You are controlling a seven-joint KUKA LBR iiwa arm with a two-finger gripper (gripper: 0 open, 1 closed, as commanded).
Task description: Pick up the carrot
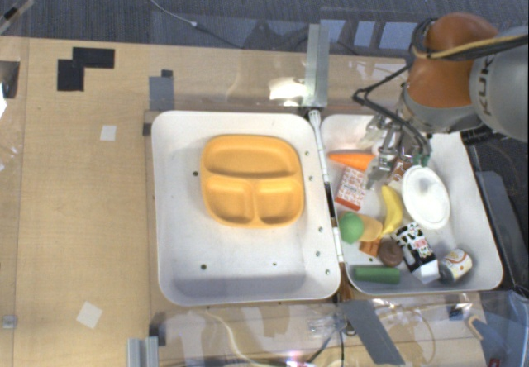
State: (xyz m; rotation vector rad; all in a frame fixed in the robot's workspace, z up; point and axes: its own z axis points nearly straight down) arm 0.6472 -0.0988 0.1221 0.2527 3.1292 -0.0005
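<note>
The carrot (pixel 352 161) is an orange wedge lying at the upper left of the right bin (pixel 479 216), close to the divider between the bins. My gripper (pixel 387 165) hangs over the right bin just to the right of the carrot's thick end, under the orange wrist band (pixel 446 59). From here it looks beside the carrot rather than around it. The arm hides part of the bin's back edge.
The right bin also holds a red-and-white carton (pixel 351 188), a green lime (pixel 352 227), a banana (pixel 393 208), a white bowl (pixel 426 197), a cow-patterned toy (pixel 412 241), a green cucumber (pixel 378 274) and a small cup (pixel 456 262). The left bin (pixel 178 216) holds a yellow divided tray (pixel 252 179).
</note>
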